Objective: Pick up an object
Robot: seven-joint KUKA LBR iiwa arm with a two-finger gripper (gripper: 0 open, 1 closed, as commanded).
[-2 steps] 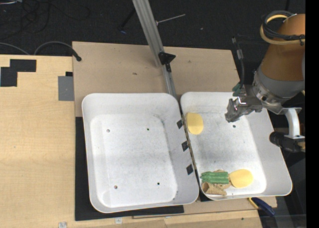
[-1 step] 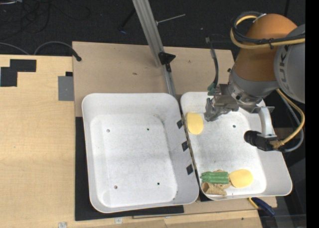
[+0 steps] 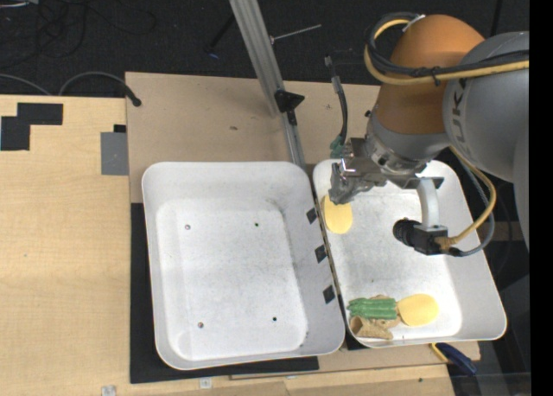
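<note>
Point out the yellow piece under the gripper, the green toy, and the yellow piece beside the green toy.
yellow piece under the gripper [image 3: 339, 218], camera view, middle of its visible face.
green toy [image 3: 373, 307], camera view, centre of its body.
yellow piece beside the green toy [image 3: 418, 309], camera view, middle of its top.
</note>
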